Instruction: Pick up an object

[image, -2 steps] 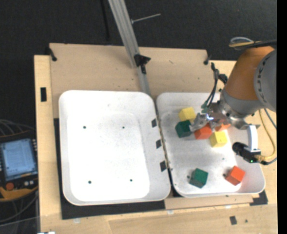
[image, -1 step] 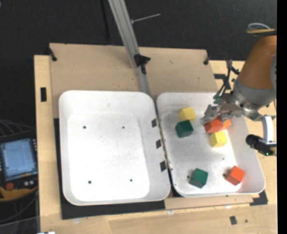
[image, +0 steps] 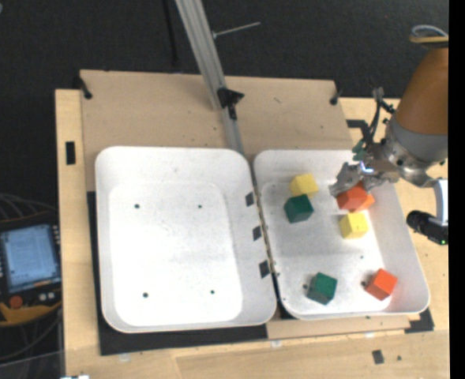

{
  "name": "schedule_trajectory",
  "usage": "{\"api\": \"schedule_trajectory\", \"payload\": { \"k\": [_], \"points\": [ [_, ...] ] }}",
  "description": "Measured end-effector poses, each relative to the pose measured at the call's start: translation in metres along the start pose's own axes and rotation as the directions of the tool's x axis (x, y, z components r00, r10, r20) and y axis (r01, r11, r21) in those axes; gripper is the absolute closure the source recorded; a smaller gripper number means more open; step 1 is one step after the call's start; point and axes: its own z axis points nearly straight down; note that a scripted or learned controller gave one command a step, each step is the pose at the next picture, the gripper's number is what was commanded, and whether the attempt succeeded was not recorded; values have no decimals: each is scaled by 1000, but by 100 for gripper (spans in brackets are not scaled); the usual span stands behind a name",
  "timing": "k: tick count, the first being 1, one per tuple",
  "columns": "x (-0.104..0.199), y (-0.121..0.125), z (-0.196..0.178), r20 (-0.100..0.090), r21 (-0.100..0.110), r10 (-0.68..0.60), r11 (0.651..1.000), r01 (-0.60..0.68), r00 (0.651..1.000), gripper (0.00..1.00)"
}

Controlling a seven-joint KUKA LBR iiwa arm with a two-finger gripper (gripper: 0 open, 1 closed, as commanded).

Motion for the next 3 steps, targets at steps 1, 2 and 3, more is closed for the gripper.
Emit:
{"api": "schedule_trajectory", "payload": {
  "k": [1, 2, 3],
  "points": [
    [49, 15, 10, 0, 4, -4, 1000, 4, 1000, 100],
    [102, 32, -2, -2, 2, -7, 1000, 7, 1000, 100],
    [155, 48, -11, -2, 2, -7, 1000, 7, 1000, 100]
  ]
}}
